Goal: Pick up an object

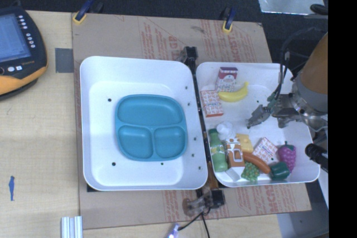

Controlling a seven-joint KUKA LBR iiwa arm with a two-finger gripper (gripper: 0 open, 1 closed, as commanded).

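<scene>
Over at the bench's left edge a teach pendant (pixel 14 50) with an orange rim lies half out of sight. The left bin (pixel 89 120) holds one thing only, a blue divided plate (pixel 150 126) sitting flat in its middle, well clear of all four walls.

The right bin (pixel 268 71) is the crowded one. Along its left wall a green bottle (pixel 217 151) lies lengthwise, with a small red-and-white box (pixel 211 102) further up the same wall. Near the bin's far edge stands a little carton (pixel 227 78), and just below it a yellow banana (pixel 234 93) curves across. The near edge is packed: a yellow block (pixel 244 143), an orange carton (pixel 235 154), a sausage (pixel 257 162), a broccoli piece (pixel 250 173), a green pepper (pixel 279 172), a pink-patterned box (pixel 265 149) and a purple grape bunch (pixel 286 154), many of them touching.

The gripper (pixel 257 118) hangs over the bare middle of the right bin, reaching in from its right wall, its dark tips low above the white floor. Nothing sits between the fingers; whether they stand wide or narrow I cannot tell from here.
</scene>
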